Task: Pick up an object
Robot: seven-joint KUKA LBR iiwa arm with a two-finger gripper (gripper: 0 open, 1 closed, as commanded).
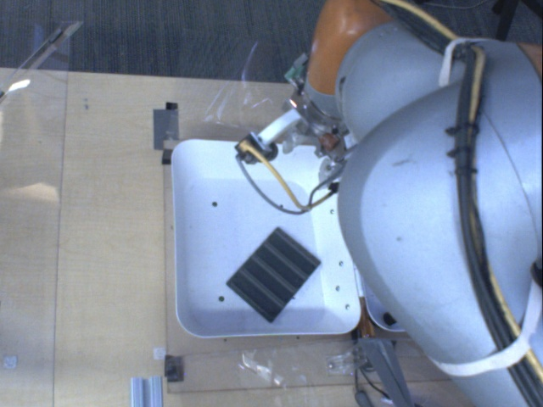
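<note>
White and shallow, the left bin (193, 253) sits on a pale wood bench (85, 227). One thing lies in it: a black block (273, 274) with long ridges on its top. The block lies flat on the bin floor, in the near right part of the bin. It is turned at a slant, so one corner points to the near wall. It sits close to that wall.

The big grey arm (424, 193) comes in from the right and hides most of that side. An orange band (335, 28) shows at the far end of the arm. The gripper (325, 145) hangs over the far right corner of the bin, half hidden by the arm. It is well apart from the block. I cannot tell if the gripper is spread wide or squeezed tight.

A small dark clamp (167, 125) stands at the far left corner of the bin. Another one (173, 368) stands by the near left corner. Bits of clear plastic (259, 365) lie on the bench just near of the bin. Grey carpet (170, 15) lies past the far edge of the bench.
</note>
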